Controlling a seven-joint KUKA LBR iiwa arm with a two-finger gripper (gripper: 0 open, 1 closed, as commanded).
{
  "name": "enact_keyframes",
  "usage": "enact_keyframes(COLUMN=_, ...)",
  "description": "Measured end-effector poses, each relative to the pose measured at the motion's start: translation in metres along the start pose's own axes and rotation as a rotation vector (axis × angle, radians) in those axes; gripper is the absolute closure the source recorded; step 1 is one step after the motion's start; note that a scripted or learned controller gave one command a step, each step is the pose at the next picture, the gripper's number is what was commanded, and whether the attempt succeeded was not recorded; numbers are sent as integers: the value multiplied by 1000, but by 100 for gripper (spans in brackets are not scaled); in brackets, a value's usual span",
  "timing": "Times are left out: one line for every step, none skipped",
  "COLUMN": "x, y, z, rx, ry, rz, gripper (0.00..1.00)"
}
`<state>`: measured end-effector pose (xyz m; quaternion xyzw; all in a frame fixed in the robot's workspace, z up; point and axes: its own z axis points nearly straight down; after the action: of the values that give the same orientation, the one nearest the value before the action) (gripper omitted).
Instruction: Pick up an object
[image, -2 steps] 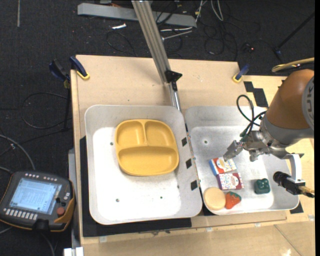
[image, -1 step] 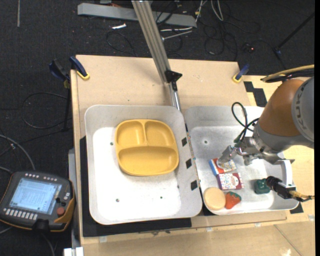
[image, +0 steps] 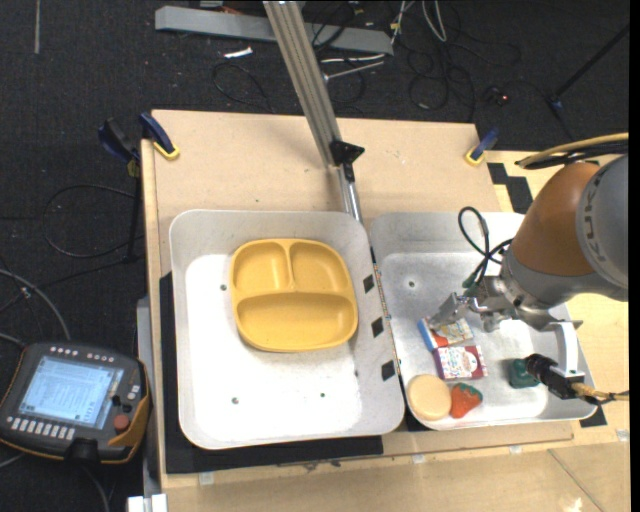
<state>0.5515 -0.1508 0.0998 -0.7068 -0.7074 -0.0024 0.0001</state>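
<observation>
The right bin (image: 420, 265) holds several small items near its front. A purple and white carton (image: 461, 361) lies flat, with a thin blue and red piece (image: 428, 336) just to its left. A round tan disc (image: 430, 397) and a red strawberry-like toy (image: 466, 400) sit at the front rim. A dark green block (image: 522, 374) lies to the right. My gripper (image: 453, 320) hangs low over the bin, right above the carton's far edge and beside the blue piece. I see nothing lifted off the floor of the bin.
The left bin (image: 200, 300) carries a yellow divided plate (image: 294, 293). A metal pole (image: 310, 85) slants down to the ridge between the bins. My arm's orange wrist band (image: 562, 225) overhangs the right bin's right side. A teach pendant (image: 70, 398) lies off the bench at the left.
</observation>
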Motion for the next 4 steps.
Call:
enact_keyframes(x=-1, y=2, z=-12, rx=-8, ry=-3, rz=0, gripper=100)
enact_keyframes(x=-3, y=-3, z=-57, rx=-1, ry=-5, rz=-1, gripper=100)
enact_keyframes(x=-9, y=7, z=-110, rx=-3, ry=-6, rz=-2, gripper=100)
enact_keyframes(x=-9, y=9, z=-133, rx=0, ry=-5, rz=-2, gripper=100)
